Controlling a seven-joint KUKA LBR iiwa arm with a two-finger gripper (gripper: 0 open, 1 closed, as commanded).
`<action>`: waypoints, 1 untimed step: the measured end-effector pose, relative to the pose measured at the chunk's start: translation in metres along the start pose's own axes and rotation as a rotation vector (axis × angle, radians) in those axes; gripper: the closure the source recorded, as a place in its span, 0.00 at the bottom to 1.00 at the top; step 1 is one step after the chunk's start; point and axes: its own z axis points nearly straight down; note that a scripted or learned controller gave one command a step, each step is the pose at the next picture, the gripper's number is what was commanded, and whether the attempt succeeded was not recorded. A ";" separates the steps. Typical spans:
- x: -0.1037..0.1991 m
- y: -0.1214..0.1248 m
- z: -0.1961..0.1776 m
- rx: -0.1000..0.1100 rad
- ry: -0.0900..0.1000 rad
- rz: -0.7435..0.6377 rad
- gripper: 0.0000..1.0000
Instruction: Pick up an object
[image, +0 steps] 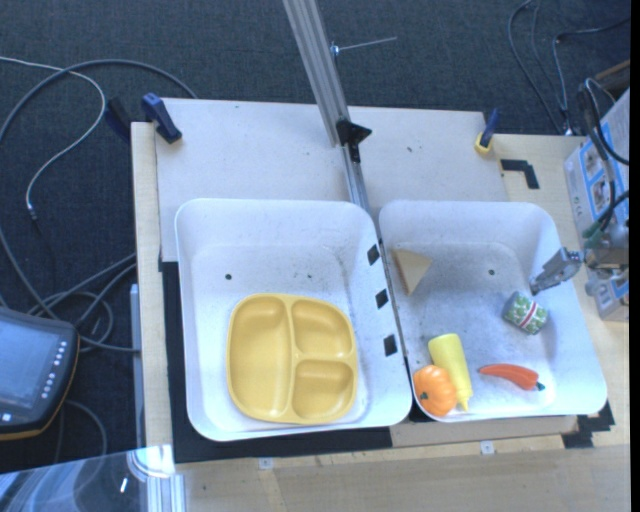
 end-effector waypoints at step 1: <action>0.000 0.000 0.000 0.000 0.000 0.001 0.00</action>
